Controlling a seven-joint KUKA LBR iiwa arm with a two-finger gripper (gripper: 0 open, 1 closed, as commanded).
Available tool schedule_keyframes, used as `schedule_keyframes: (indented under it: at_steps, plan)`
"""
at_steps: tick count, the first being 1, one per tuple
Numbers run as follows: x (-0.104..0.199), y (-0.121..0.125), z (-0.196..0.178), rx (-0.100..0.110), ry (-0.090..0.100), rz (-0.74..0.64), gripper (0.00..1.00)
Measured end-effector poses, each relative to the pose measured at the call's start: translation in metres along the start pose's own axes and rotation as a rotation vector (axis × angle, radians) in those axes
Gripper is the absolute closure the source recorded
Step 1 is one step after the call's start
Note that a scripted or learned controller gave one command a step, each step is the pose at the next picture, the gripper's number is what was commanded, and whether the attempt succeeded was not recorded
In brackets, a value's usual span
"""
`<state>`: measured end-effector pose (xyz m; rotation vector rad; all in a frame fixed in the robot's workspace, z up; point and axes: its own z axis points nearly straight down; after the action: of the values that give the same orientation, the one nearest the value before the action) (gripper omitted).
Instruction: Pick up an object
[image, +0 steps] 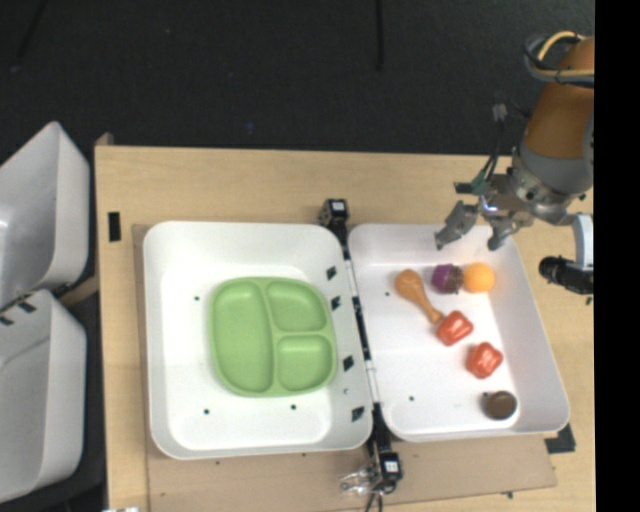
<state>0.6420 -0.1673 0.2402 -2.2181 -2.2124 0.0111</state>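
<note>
My gripper (472, 236) hangs over the back edge of the right bin (400, 385), its two fingers spread open with nothing between them. Just below it in that bin lie a purple object (446, 278), an orange ball (480, 278) and a tan drumstick-shaped piece (416, 293). Further forward sit two red objects (454, 328) (484, 360) and a brown round object (498, 404) near the front right corner.
The left bin (170, 400) holds a green divided plate (271, 335). A black clamp (334, 212) sits at the back where the two bins meet. White containers (35, 210) stand off the bench to the left.
</note>
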Motion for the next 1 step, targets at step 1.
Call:
schedule_keyframes:
  at_steps: [1]
  plan:
    - [0.0006, 0.0020, -0.0072, -0.011, -0.001, -0.002, 0.00]
